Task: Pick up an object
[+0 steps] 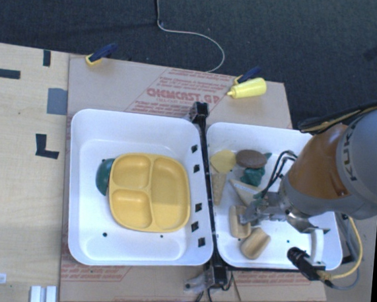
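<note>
Objects for the pick sit in the right bin (310, 264): a tan block (254, 243) near the front wall, a second tan piece (236, 223) just left of it, a yellow wedge-like item (223, 161) by the divider, a brown disc-like item (252, 159) and a green item (252, 176) below it. We see the gripper (254, 212) low inside this bin, its tip just above the tan block and beside the second tan piece; the view is too cluttered and blurred there for us to tell how it stands or whether anything sits in it. The arm (333, 167) covers the bin's right half, orange band toward the wrist. In the left bin (84, 170) we see a yellow divided tray (150, 192) lying flat, with a dark green object (102, 176) poking out from under its left edge. Two yellow clamps (247, 88) hold the cardboard sheet (174, 96) behind the bins.
</note>
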`<state>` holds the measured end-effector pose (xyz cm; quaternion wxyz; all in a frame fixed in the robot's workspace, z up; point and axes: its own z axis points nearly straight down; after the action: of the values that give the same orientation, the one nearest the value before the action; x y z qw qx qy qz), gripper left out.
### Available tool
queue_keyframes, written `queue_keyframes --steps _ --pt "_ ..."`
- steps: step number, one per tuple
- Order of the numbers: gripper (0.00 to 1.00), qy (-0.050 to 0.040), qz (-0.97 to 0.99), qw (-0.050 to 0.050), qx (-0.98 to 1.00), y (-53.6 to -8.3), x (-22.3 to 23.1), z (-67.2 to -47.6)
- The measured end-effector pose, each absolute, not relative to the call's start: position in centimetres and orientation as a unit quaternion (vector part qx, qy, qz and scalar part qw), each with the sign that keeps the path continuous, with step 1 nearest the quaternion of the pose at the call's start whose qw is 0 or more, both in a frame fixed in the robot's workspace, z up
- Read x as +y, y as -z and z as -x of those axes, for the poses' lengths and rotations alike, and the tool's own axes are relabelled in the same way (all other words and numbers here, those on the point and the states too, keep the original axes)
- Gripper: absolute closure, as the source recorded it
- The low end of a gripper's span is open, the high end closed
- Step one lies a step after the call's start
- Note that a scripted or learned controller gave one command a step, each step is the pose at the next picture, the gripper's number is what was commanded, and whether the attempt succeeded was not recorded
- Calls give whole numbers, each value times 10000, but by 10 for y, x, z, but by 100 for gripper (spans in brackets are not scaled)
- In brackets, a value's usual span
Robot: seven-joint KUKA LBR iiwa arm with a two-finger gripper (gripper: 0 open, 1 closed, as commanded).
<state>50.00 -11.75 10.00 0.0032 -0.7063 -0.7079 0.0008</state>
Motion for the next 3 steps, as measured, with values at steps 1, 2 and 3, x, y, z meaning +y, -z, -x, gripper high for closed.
queue_keyframes --steps 1,2,3 --pt "100 3 7070 -4 -7072 -147 -120 -491" --pt "100 4 7070 -7 -7072 -195 -124 -484" --pt "100 3 7066 -6 -7076 -226 -124 -484"
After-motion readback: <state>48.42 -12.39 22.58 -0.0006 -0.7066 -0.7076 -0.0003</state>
